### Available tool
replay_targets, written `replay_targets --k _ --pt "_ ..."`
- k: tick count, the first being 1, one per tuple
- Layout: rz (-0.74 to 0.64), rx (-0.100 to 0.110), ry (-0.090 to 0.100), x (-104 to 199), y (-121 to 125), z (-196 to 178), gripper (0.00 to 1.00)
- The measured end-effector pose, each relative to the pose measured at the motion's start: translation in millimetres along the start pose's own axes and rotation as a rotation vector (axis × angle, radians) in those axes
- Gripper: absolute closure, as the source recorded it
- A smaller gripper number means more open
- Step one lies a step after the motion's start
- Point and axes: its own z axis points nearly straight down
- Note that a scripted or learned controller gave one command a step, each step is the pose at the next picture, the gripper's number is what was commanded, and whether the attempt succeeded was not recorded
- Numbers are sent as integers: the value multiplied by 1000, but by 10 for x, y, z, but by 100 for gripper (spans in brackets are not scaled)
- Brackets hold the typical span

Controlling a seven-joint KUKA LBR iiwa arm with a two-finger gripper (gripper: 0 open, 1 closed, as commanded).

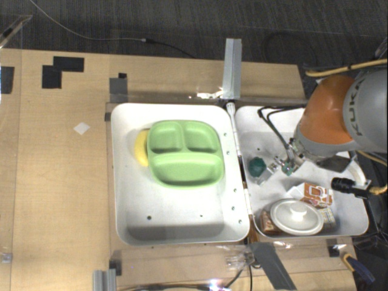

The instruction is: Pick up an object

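Observation:
The arm comes in from the right and its gripper [284, 164] hangs low over the right bin [254, 129]. A small teal object [257, 167] lies just left of the gripper, near the bin's left wall. A white round lid or bowl [296, 216] sits at the bin's front, on top of a packet. An orange and white packet [317, 194] lies to its upper right. In the left bin [130, 180] rests a green divided plate [183, 152] with a yellow object [141, 148] poking out from under its left edge.
A metal post [232, 68] stands at the back between the two bins. A black cable [273, 123] loops across the back of the right bin. Bare white floor shows at the left bin's front.

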Motion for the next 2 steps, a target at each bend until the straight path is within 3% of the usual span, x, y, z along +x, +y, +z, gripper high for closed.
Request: replay_targets --k 1,2 --pt "208 3 3 -427 519 25 0" --pt "49 23 20 -662 747 5 0"
